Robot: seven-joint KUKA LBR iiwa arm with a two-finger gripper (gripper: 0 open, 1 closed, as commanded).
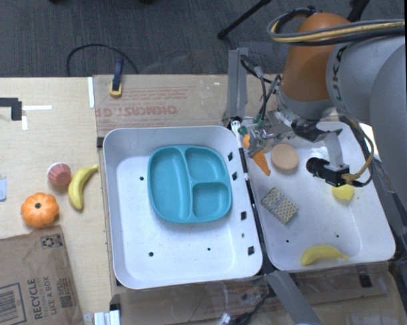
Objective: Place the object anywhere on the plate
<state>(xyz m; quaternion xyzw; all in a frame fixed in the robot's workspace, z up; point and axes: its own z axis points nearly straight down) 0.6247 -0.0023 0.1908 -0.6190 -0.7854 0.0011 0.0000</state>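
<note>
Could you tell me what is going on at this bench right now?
A grey KUKA arm reaches in over the right bin, with its gripper low at the bin's upper left corner, right by an orange carrot. Whether it holds anything cannot be told. A round tan piece, a patterned sponge, a lemon and a banana also lie in that bin. The blue divided plate sits in the left bin with nothing on it.

Teal three-compartment plate point(189, 183) lay flat at centre of left bin. Orange carrot point(259, 161) lay tilted at upper left of right bin, just right of frame centre.
</note>
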